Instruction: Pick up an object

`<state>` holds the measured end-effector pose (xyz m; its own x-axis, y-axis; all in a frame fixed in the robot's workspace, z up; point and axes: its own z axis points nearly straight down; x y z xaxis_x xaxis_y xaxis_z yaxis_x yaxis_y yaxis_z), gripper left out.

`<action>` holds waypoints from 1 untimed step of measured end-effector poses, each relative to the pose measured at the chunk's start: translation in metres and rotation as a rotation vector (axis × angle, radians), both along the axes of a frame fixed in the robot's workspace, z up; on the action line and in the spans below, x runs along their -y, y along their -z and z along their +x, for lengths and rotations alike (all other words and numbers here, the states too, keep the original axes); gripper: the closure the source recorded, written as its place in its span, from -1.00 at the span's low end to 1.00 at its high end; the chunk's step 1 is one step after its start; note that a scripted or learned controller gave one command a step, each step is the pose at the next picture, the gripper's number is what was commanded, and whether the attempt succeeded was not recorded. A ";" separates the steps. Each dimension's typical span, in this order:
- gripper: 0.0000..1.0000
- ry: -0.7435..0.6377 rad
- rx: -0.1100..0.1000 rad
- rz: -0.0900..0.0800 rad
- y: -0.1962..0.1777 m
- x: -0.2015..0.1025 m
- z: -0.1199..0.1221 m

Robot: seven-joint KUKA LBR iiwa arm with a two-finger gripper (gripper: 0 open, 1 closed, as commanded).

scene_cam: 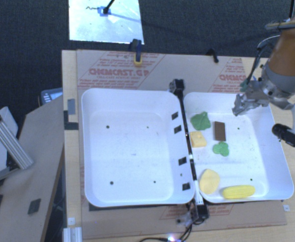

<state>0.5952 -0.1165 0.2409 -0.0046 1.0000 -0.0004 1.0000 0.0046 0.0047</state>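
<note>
The right bin (pixel 276 150) holds several small items: a green leafy piece (pixel 201 120), a brown block (pixel 219 130), a pale yellow cube (pixel 198 139), a small green piece (pixel 221 148), a yellow rounded lump (pixel 210 181) and a yellow corn cob (pixel 238 191). My gripper (pixel 241 106) hangs over the bin's far right corner, up and to the right of the brown block, apart from every item. Nothing shows between its fingertips.
The left bin (pixel 94 150) lies beside the right one, joined by a black clipped divider (pixel 185 135). Both rest on a cardboard sheet (pixel 112 69). A grey metal plate (pixel 105 14) lies at the back. An aluminium rail (pixel 6 140) stands at the left.
</note>
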 end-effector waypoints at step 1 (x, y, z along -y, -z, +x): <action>1.00 0.001 0.017 -0.004 -0.198 0.009 -0.050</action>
<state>0.5454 -0.1251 0.4394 -0.0039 1.0000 -0.0044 0.9998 0.0039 0.0216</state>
